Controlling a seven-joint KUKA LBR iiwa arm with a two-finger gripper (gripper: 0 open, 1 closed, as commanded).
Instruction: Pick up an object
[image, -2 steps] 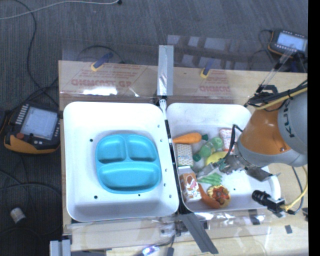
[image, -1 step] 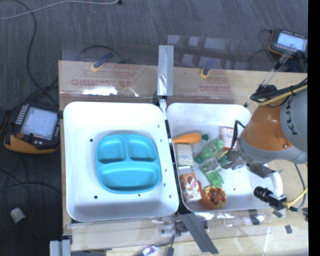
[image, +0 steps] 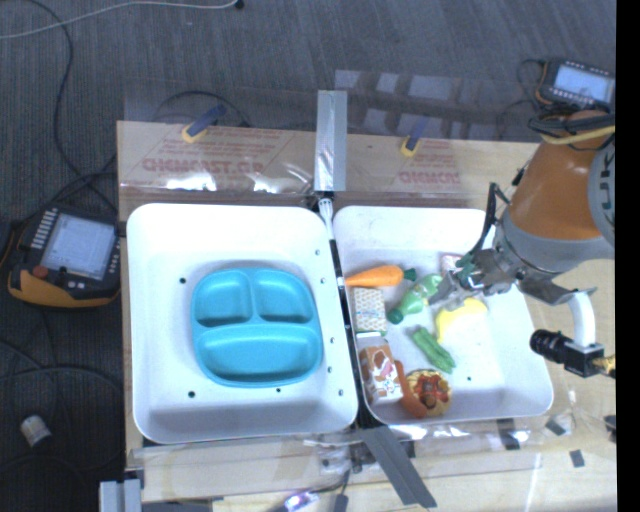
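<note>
The right bin (image: 520, 385) holds several toy foods. An orange carrot (image: 375, 276) lies at its left side, with a green bottle-shaped toy (image: 410, 298) beside it. A yellow piece (image: 460, 316) sits near the middle, a green pod (image: 432, 347) below it. A small printed packet (image: 367, 310), a brown box (image: 380, 373) and a red strawberry-like toy (image: 428, 390) lie toward the front left. My gripper (image: 462, 281) hangs low over the bin's middle, just above the yellow piece and right of the green toy. The arm's grey and orange wrist (image: 560, 210) hides its upper part.
The left bin (image: 160, 400) holds a blue divided plate (image: 257, 324). A metal divider post (image: 330, 140) stands at the back between the bins. A teach pendant (image: 65, 255) lies on the floor to the left. A black fitting (image: 565, 348) juts out by the right bin's edge.
</note>
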